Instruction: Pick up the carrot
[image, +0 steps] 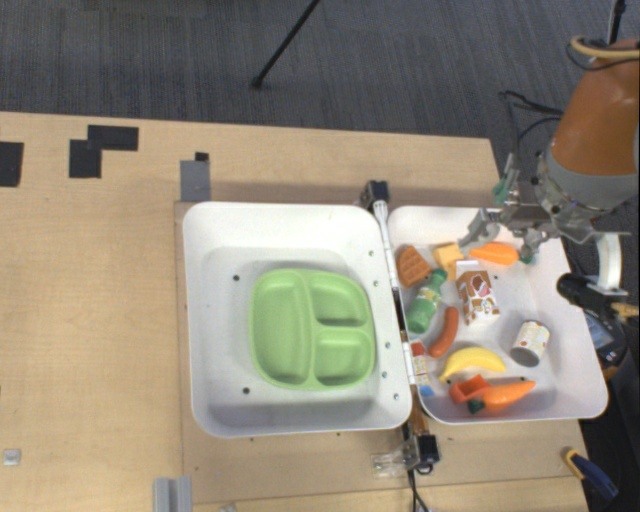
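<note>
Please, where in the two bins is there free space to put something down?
The left bin has bare floor all around the green plate, widest toward its left wall. The right bin is crowded: carrot, banana, sausage, can. Its small free patch lies between can and right wall.

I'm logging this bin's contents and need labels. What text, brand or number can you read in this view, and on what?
None can be read.
Carton: red and white print, too blurred to read.
Can: a dark label patch, too small to read.
Green bottle: no legible label.
Black marks on the bench: plain shapes, not letters.
</note>
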